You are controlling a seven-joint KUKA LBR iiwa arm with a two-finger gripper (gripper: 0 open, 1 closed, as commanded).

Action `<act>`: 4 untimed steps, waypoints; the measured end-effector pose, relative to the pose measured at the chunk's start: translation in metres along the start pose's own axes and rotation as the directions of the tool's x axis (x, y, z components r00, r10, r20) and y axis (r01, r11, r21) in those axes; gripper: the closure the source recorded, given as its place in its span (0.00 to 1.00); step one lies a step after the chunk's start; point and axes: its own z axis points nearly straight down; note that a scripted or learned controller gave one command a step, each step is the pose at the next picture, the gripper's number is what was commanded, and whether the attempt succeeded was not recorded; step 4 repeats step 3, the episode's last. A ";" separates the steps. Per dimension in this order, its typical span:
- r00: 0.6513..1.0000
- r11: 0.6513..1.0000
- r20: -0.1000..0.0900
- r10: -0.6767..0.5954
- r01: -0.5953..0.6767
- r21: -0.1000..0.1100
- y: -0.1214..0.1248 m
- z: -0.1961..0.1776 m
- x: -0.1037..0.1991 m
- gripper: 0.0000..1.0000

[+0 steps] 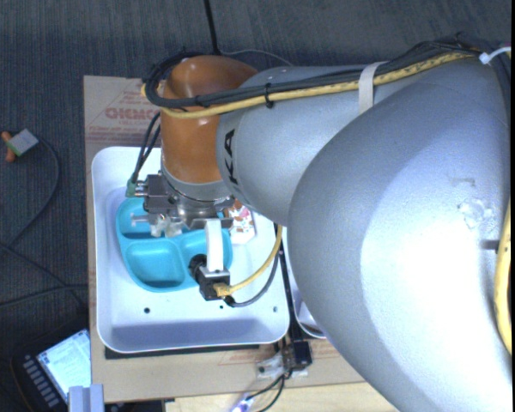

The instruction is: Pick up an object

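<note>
A light-blue plastic object [159, 260] with hollow compartments lies in the left white bin [189, 329]. The arm's wrist with its orange band [193, 136] hangs straight over the bin. The gripper [167, 221] points down onto the upper part of the blue object and covers it. A small red-and-white item [243, 223] peeks out just right of the wrist.
The big grey arm body [395, 230] blocks the right half of the scene, including most of the right bin [302, 320]. A brown cardboard sheet [112, 110] lies under the bins. Cables cross the dark floor; a small grey-orange block [19, 142] sits at far left.
</note>
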 end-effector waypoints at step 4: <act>1.000 1.000 -0.001 0.002 -0.002 0.002 0.016 0.083 0.000 1.00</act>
